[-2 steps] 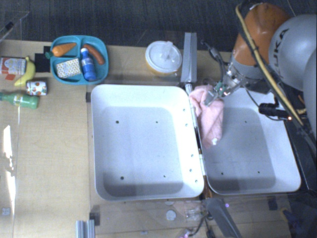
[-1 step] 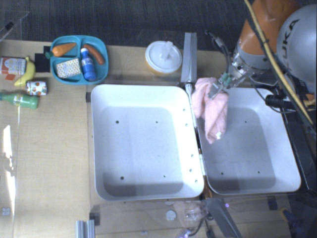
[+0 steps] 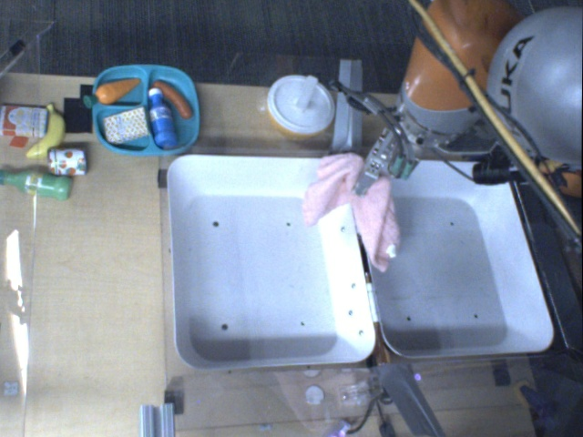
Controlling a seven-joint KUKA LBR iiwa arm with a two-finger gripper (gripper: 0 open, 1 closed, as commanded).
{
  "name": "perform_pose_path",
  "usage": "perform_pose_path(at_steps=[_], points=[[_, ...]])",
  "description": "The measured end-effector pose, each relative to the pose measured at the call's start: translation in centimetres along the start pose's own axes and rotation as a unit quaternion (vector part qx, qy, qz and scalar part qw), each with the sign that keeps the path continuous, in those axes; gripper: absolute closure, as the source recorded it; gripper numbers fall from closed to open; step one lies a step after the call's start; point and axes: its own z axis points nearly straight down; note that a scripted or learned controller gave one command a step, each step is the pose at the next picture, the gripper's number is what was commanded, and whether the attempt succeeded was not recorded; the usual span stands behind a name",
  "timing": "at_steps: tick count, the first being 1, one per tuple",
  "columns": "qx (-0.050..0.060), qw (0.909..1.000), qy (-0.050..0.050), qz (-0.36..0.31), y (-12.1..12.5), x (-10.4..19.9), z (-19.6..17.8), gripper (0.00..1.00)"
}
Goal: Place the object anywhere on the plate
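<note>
Reaching in from 3 o'clock: grey arm point(image 3: 537, 62) with orange band, gripper point(image 3: 372, 178) low over the wall shared by the two bins. Fingers closed together on a fold of the pink cloth point(image 3: 351, 203), pinching it near its top edge. Draped from that pinch in two lobes, one falling toward 8 o'clock into the left bin point(image 3: 246, 271), the longer one trailing toward 5 o'clock over the right bin point(image 3: 465, 280). Straddling the divider, then, well apart from the blue divided plate point(image 3: 187, 121) out at 10 o'clock on the bench. Loaded with toy food: an orange piece, a blue bottle, a patterned block. Just beyond the bins at 12 o'clock, a white lidded cup point(image 3: 301, 106). Far out at 9 o'clock, a banana point(image 3: 47, 133), a small can point(image 3: 66, 161), a green bottle point(image 3: 36, 185).
</note>
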Motion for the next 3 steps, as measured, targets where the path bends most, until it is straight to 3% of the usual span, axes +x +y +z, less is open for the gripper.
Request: perform_pose_path(at_steps=[1, 2, 3], points=[[-0.001, 0.9798, 0.000, -0.200, 3.6, 3.6, -0.8, 1.00], [0.000, 0.9653, 0.000, -0.261, 5.8, 7.5, 0.0, 1.00], [-0.001, 0.9649, 0.000, -0.263, 9.4, 11.2, 0.6, 1.00]])
